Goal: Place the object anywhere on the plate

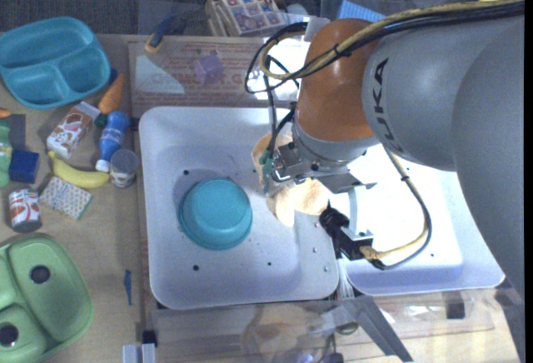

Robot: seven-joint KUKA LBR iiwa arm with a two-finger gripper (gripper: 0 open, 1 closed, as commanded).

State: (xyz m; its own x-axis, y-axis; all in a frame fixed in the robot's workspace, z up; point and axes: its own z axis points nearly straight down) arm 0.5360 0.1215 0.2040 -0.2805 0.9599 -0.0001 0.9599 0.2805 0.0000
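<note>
Leftmost, off the bins, a teal divided tray and a banana lie on the bench. L bin holds an upturned teal bowl. Just right of it a tan flat object sits under the hand; finger state: can't tell, wrist blocks it.

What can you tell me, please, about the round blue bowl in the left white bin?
The round blue bowl looks like matte turquoise plastic, and seems to sit upside down, its flat base facing up, though that is not certain. It rests on the floor of the left white bin, toward the middle left. Nothing touches it; the pale tan object under the gripper lies apart, to its right.
</note>
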